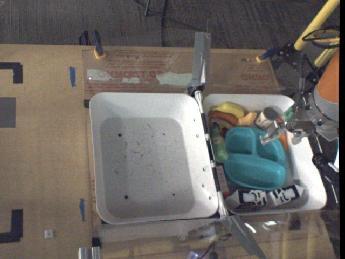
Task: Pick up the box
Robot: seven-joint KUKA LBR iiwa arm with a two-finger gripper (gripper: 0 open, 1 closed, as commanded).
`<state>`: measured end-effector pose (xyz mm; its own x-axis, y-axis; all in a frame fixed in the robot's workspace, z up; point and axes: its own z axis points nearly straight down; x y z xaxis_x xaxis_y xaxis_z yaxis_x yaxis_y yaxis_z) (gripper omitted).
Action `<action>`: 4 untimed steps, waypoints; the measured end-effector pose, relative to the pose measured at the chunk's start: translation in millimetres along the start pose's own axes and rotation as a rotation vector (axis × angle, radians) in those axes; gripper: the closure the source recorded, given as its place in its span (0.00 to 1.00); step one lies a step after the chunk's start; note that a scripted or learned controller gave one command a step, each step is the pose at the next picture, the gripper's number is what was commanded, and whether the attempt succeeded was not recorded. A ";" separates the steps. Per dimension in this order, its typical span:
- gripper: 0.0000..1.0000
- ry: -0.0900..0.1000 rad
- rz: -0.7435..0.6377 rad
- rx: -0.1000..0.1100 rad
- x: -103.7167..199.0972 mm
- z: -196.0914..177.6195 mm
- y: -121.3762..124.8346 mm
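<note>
Your gripper is hovering over the right bin; you cannot tell its grasp state from here. The box, black and white, is lying well below it along the bin's near wall, just past the teal container.

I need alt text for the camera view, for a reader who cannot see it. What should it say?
The arm's tool hangs over the right bin, which is crowded with a large teal container, a banana, a green bottle and a black-and-white box at its near edge. The left bin sits beside it on the brown bench.
</note>
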<state>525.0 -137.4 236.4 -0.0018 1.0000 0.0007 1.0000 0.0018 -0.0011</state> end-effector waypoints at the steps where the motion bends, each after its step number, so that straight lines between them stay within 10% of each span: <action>1: 0.00 0.000 0.172 0.001 -56.7 61.8 -46.0; 2: 0.00 0.003 0.130 -0.005 -71.9 140.7 -43.4; 4: 0.00 0.011 0.086 -0.007 -74.2 145.5 -40.9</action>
<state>484.1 -211.6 90.9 0.0843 0.9964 0.0116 0.9964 -0.0843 0.0053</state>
